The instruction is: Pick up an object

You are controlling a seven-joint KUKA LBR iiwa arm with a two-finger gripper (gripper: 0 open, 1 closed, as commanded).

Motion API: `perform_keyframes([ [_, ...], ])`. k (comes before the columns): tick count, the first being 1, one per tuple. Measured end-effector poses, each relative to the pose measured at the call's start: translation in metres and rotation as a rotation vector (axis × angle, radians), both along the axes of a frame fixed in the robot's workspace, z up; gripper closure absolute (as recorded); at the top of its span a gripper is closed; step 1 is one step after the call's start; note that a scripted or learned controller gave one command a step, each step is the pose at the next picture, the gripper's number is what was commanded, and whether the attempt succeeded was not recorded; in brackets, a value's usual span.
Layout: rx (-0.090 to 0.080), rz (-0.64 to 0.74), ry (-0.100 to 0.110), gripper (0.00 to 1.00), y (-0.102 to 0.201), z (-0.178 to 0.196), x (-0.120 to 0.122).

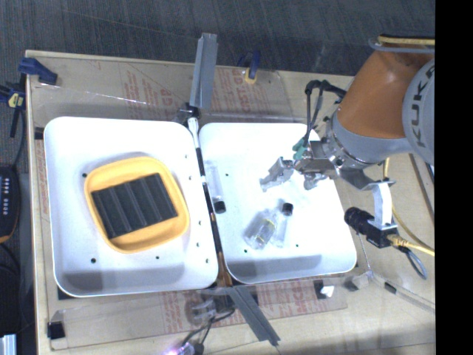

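Two white bins on counter (pixel 244 305), clear bottle (pixel 266 226) lying in right bin (pixel 325 254), long axis slanting, black cap toward tool (pixel 278 174), tool's opening impossible to tell, "KUK" lettering on arm (pixel 384 102).

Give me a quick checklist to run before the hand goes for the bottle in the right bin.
1. Bottle in view, lying in right bin: ok.
2. Hand over the right bin: ok.
3. Hand above the bottle: not ok, it sits further back.
4. Hand carrying nothing: cannot tell.
5. Bottle apart from bin walls: ok.
6. Yellow tray out of the way, in left bin: ok.
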State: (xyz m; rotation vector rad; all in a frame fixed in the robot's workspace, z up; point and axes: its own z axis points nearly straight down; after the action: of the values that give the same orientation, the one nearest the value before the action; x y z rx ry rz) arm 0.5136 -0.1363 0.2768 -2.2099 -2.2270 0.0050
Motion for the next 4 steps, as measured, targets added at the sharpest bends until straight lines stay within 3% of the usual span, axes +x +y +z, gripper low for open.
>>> perform_keyframes([
  [1,0.001,-0.007,0.002,0.00,-0.049,-0.145,-0.010],
  [2,-0.006,0.044,-0.022,0.00,-0.057,-0.175,-0.003],
  [3,0.001,0.089,-0.003,0.00,-0.023,-0.185,-0.014],
  [4,-0.006,0.132,-0.005,0.00,0.015,-0.184,0.001],
])
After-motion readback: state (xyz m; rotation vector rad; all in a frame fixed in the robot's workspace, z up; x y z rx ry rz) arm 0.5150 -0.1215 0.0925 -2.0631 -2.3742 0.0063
